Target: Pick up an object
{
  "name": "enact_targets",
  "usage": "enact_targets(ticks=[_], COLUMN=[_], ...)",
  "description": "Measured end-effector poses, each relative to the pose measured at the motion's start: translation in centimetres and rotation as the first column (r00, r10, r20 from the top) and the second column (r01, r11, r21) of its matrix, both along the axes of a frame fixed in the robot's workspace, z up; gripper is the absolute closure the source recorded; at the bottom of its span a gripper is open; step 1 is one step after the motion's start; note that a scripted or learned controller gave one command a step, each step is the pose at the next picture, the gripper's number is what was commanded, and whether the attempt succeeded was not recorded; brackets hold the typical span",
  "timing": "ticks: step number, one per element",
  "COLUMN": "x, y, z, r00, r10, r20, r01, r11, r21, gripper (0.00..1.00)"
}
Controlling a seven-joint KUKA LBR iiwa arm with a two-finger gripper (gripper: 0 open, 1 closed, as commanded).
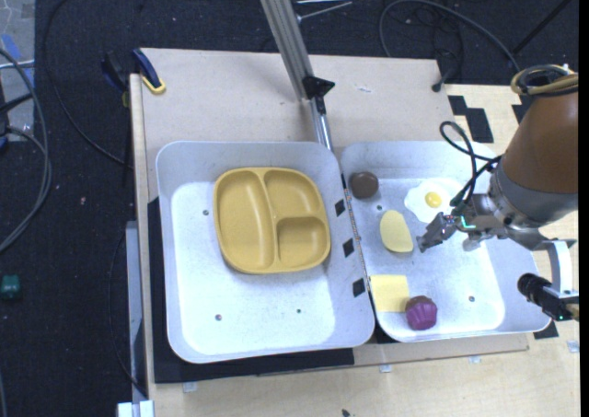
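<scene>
The gripper (440, 233) hangs low over the right bin (488, 300), right of centre in the frame, just beside the pale yellow oval piece (397, 232); its 2 dark fingers look parted with nothing between them, so I judge it released and empty. The right bin holds 5 small toy foods: a brown round piece (364, 185) at its upper left, a fried egg (430, 199) to the right of that, the yellow oval near the middle, a flat yellow square (389, 294) at the lower left and a purple lumpy piece (421, 312) just beside it. The nearest candidate is the yellow oval. It looks like light, stiff, smooth plastic, likely to slip, so closing across its narrow width near the middle seems best. The fried egg and the square lie flat and would be hard to pinch. The left bin (184, 295) carries a yellow divided tray (272, 220) at the frame's centre. No brand, label or writing can be read anywhere.
</scene>
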State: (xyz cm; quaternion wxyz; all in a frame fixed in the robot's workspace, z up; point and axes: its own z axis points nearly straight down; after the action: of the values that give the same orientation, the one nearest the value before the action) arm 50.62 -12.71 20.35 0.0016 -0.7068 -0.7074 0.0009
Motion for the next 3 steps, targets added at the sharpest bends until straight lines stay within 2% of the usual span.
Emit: enact_targets(ticks=[1, 2, 3], x=[0.1, -0.4, -0.3], y=[0.0, 0.5, 0.5], z=[0.1, -6.2, -11.2], r00=[1.000, 1.000, 1.000], r10=[0.000, -0.002, -0.003], r20=[0.002, -0.002, 0.006], r01=[0.000, 0.002, 0.003], r11=[1.000, 1.000, 1.000], r21=[0.000, 0.001, -0.002], gripper=[0.00, 0.00, 0.00])
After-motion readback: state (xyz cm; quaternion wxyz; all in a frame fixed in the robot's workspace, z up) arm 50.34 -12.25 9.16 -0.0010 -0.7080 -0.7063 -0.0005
